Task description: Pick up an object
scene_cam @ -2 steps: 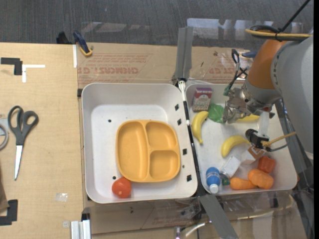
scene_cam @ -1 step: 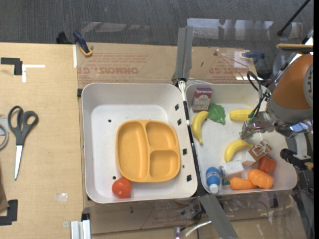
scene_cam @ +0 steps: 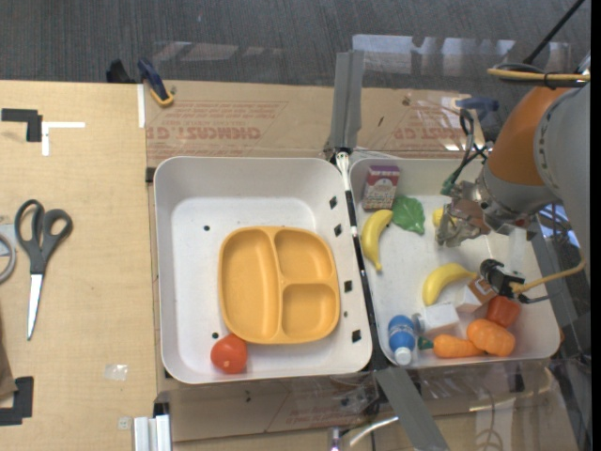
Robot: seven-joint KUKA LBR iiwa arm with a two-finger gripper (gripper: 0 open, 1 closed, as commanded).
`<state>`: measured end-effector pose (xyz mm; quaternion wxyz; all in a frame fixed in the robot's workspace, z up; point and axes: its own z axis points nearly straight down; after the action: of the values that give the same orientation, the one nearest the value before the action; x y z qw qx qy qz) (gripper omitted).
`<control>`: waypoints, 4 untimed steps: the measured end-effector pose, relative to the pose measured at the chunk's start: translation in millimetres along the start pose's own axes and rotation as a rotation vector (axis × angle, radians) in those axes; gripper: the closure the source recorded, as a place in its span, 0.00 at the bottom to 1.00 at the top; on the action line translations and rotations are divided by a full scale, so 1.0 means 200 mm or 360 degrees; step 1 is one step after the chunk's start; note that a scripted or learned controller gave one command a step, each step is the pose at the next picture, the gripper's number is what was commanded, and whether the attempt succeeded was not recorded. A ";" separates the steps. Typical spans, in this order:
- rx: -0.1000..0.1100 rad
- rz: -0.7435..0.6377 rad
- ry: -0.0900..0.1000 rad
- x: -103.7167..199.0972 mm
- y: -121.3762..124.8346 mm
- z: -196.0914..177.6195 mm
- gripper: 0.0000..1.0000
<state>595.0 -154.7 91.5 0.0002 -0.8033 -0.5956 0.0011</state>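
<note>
Your gripper (scene_cam: 458,222) hangs near the right bin's (scene_cam: 540,350) far edge; the banana (scene_cam: 444,281) lies just nearward. Its state I cannot tell.

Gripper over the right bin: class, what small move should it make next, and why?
Probably a short descent. The gripper hangs in the right bin with nothing visibly between its fingers, and the nearest item, the lower banana, lies just below it in the view, apart from the other toys. Whether the fingers are open is unclear.
</note>
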 end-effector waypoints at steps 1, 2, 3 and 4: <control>0.0000 0.0000 0.0000 0.00 0.00 0.00 0.00; 0.0001 0.0093 0.0002 -0.22 -0.55 0.00 0.00; 0.0004 0.0662 0.0000 0.09 -0.35 0.00 0.00; 0.0001 0.0925 -0.0002 0.19 0.11 -0.33 0.00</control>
<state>628.0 -125.0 157.5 -0.0002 -0.9403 -0.3404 0.0018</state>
